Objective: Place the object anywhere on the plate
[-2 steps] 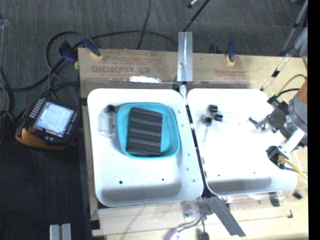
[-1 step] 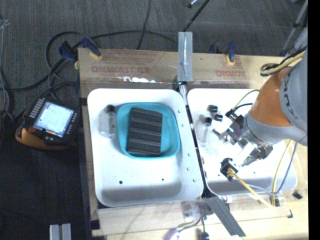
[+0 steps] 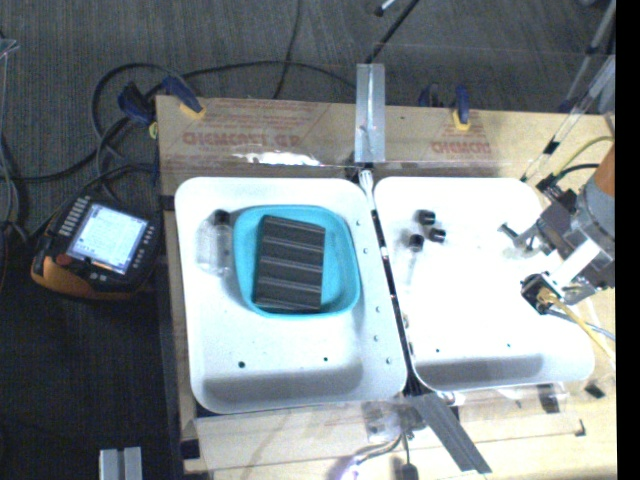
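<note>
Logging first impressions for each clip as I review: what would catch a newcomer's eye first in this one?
The turquoise plate in the left bin stands out most, with a dark ribbed block lying on it and a clear bottle with a black cap beside its left rim. In the right bin, small black pieces sit near the upper left, while the gripper hangs over the bin's right edge.

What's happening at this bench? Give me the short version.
A KUKA arm reaches in from the right, its gripper over the right edge of the right bin. In the left bin, a dark ridged block already lies on the blue plate, with a clear bottle beside the plate. A few small black pieces sit in the right bin.
</note>
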You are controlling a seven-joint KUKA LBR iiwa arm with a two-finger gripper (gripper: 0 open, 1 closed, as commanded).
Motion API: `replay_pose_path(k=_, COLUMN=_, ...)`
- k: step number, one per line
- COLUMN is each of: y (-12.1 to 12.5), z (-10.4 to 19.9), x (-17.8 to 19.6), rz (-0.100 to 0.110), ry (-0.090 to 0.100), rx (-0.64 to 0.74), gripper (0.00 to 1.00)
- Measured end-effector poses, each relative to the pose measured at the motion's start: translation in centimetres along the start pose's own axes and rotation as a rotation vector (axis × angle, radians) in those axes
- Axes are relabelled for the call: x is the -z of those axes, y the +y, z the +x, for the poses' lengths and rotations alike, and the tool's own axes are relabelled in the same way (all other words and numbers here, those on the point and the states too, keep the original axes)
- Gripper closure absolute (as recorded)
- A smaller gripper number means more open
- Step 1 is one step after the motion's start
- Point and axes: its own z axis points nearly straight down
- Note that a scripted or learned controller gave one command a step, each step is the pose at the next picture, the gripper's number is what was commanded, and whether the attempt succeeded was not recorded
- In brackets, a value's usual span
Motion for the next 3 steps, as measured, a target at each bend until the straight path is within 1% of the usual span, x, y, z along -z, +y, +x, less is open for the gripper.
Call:
replay_pose_path(k=1, y=4.04, z=-2.76, x=-1.67, rz=0.001, ry=-0.001, rx=-0.055, gripper=0.00)
replay_pose_path(k=3, y=4.04, z=-2.75, x=-1.66, rz=0.000, ry=-0.001, rx=-0.054, gripper=0.00)
